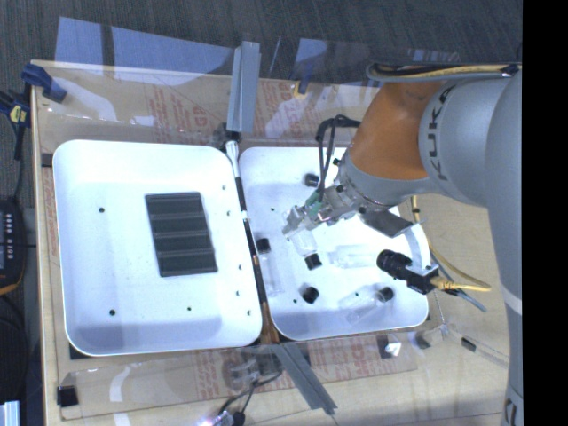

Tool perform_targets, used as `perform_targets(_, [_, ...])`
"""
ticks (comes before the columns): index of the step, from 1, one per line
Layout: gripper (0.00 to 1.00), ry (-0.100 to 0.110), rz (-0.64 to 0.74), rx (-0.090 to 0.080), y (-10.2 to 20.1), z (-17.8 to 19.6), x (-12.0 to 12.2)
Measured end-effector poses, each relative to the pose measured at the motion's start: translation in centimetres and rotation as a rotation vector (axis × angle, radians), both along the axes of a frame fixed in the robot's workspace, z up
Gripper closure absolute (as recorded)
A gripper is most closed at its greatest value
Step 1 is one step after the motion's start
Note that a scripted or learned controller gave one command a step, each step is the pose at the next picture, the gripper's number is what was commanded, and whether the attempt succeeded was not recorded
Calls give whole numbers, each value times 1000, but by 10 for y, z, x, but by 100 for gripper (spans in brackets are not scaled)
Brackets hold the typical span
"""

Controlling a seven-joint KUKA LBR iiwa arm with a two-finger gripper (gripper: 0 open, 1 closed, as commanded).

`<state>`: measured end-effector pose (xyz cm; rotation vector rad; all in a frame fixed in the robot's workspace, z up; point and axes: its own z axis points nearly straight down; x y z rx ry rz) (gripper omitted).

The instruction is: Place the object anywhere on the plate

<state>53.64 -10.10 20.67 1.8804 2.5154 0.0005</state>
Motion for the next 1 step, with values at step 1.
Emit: perform_targets(1, [100,6,9,1,73,-15,14])
